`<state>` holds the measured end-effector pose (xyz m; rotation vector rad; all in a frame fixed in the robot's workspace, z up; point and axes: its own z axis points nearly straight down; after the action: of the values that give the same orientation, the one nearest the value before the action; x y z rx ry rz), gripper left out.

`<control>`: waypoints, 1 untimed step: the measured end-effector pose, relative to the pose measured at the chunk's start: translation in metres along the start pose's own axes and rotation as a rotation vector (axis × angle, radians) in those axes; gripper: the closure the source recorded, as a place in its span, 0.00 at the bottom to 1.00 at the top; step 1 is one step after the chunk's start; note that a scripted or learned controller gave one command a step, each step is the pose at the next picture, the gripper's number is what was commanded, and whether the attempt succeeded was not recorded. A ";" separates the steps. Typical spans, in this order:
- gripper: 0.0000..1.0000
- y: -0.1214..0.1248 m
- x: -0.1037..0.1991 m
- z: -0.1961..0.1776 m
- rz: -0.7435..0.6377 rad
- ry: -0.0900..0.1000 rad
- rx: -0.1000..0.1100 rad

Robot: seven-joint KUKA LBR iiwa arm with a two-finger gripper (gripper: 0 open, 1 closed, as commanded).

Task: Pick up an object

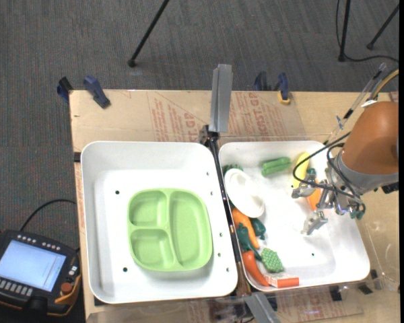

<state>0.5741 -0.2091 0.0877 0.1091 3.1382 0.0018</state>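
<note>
Tool (pixel 316 222) hangs low over right bin (pixel 343 264), near its right edge, above bare floor; grip state cannot tell. Approach step. Nearest candidates: yellow piece (pixel 300 167) by back edge, green block (pixel 276 165). Next: shift over one, descend.

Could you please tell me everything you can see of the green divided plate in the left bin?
The green plate is pale lime green, looks like smooth moulded plastic, and has a rounded rectangular outline. Raised ridges split it into three compartments: two smaller ones on the picture's left, one above the other, and one long one on the right. All three look bare. It lies flat, right side up, turned slightly askew, near the middle of the left bin, resting on the bin's white floor and apart from its walls. Nothing else touches it.
</note>
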 end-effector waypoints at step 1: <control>0.00 0.002 -0.063 -0.001 -0.048 -0.003 0.000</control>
<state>0.6372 -0.2117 0.0886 0.0336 3.1365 0.0018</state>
